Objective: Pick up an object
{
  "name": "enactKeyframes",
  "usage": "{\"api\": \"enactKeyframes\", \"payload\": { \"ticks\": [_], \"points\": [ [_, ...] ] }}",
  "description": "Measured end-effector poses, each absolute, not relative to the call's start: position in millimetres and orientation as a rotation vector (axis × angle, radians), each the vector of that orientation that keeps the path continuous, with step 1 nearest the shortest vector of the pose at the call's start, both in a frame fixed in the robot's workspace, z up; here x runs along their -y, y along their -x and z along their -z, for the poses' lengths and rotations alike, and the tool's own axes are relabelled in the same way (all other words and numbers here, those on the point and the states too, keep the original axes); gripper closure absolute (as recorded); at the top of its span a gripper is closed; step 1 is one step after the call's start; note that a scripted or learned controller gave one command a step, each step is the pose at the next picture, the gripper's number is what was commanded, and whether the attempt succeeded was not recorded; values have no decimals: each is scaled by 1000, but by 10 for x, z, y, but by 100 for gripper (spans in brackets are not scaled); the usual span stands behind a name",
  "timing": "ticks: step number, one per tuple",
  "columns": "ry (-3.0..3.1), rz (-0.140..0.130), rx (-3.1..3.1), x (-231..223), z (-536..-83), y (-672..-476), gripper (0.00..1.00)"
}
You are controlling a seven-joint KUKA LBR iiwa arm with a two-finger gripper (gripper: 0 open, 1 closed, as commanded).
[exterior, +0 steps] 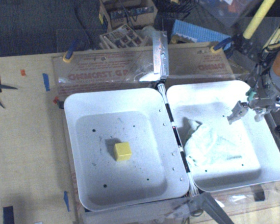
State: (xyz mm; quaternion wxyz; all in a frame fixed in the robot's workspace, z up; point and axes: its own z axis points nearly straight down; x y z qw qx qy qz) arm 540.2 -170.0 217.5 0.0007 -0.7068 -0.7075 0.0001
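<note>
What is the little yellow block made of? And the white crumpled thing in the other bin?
The yellow block looks like foam or soft plastic: matte, with plain flat faces. The white crumpled thing looks like thin plastic film or a bag: wrinkled, slightly shiny, partly see-through. Neither is certain from here.

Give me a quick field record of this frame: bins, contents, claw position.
left bin: holds one yellow block, near the floor's middle
right bin: holds a crumpled white cloth or plastic, toward its left side
claw: over the right bin's upper right area, apart from the white item
held: nothing seen between the fingers
claw state: cannot tell at this resolution
</note>
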Motion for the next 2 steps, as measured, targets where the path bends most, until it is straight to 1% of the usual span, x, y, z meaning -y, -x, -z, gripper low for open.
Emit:
{"api": "enactKeyframes", "payload": {
  "ticks": [1,2],
  "points": [
    [2377,-1,2049,1575,-2054,-5238,0],
    [2383,2,2048,1594,-2157,-5244,100]
  ]
}}
